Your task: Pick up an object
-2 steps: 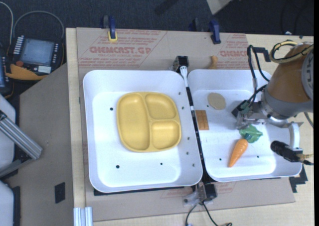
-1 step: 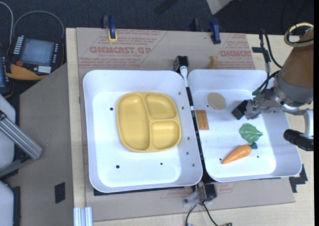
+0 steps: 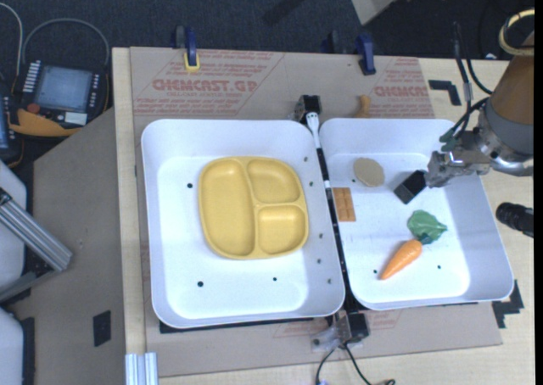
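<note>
From my remote seat I saw the arm reaching in from the right over the right bin, with the pincer low near that bin's upper right part. I could not tell how its jaws stood. A small black block lay just beside its tip, touching or nearly so; nothing was visibly held.

The other candidates lay in the same bin: a tan disc near the top, an orange-brown strip against the left wall, and a toy carrot with its green top lying aslant toward the middle. The left bin carried a yellow divided plate.

I judged the black block the nearest target. To do it well I would have centred over it, turned the wrist square to its narrow sides, then come straight down before closing.

Room looked fair: bare floor lay between block and carrot leaves, and the bin's right wall stood near the arm, so I would have lifted vertically, not swung sideways. Cables hung at the upper right.
</note>
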Motion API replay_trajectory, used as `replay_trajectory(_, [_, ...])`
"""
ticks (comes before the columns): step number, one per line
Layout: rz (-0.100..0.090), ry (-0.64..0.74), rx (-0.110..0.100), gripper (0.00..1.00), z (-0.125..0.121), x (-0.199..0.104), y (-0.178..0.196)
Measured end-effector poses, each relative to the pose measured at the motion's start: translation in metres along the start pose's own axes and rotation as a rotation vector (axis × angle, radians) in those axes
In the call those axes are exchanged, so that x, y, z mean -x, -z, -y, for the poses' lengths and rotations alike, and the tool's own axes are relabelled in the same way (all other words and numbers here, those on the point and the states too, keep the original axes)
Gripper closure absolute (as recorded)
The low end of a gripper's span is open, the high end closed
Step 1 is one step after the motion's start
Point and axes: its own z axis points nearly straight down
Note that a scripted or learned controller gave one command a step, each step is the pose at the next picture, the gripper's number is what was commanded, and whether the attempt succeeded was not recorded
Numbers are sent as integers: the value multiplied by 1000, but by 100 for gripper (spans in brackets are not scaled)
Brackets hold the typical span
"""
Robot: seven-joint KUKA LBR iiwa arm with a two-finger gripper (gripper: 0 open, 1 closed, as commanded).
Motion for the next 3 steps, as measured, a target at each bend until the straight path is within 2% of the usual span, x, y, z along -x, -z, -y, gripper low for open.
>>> replay_trajectory(1, [-1,-1,-3,100,-1,0,15])
replay_trajectory(2, [-5,3,-10,100,-12,-55,6])
replay_trajectory(3, [-2,-2,-6,100,-22,-98,12])
